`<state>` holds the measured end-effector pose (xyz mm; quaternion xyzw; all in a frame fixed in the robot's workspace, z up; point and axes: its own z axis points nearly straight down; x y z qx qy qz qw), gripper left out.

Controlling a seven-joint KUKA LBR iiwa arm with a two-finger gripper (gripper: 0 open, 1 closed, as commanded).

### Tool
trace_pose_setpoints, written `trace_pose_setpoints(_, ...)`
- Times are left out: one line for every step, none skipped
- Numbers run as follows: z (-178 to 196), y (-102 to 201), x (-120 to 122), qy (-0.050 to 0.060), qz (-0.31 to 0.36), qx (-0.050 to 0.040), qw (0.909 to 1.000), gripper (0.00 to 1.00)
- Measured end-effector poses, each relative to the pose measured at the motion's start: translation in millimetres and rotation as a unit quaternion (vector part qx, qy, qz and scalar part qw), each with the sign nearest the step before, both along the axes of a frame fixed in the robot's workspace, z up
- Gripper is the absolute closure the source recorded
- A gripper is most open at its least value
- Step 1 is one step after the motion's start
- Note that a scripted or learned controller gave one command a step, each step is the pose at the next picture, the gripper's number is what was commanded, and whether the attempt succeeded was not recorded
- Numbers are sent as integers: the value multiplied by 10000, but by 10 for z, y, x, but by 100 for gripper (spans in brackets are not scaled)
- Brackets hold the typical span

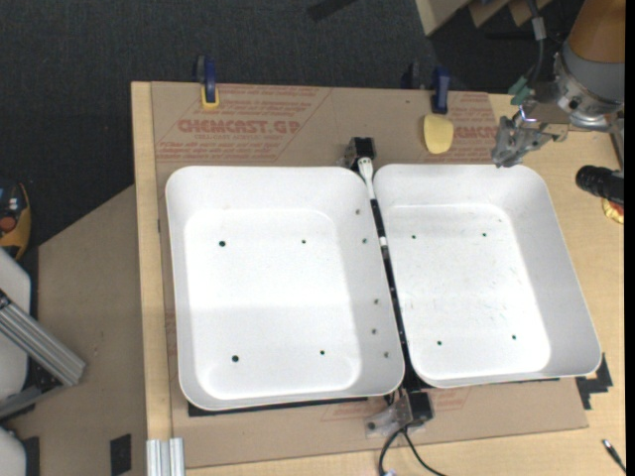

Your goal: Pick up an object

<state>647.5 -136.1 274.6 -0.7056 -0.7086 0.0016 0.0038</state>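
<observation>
Dark carpet lies beyond a brown board (298, 117) printed with red lettering, on which two shallow white bins sit side by side. Both the left bin (273, 286) and the right bin (481, 276) show bare white floors marked with a few small dark dots. A small pale yellow object (438, 134), rounded and slightly longer than wide, lies on the board just beyond the far rim of the right bin, near its far left corner and below a blue clamp (440, 89). A second blue and yellow clamp (207, 80) grips the board's far edge on the left.

From the far right, the grey arm with its orange band (601, 18) reaches down, and the gripper (510, 153) hangs over the far right rim of the right bin, to the right of the yellow object and apart from it. Whether it is spread or pressed together cannot be told; nothing shows in its grasp.
</observation>
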Motion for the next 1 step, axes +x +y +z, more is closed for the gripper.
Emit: trace_pose_setpoints(211,-935,66,-71,-50,-47,10000,100)
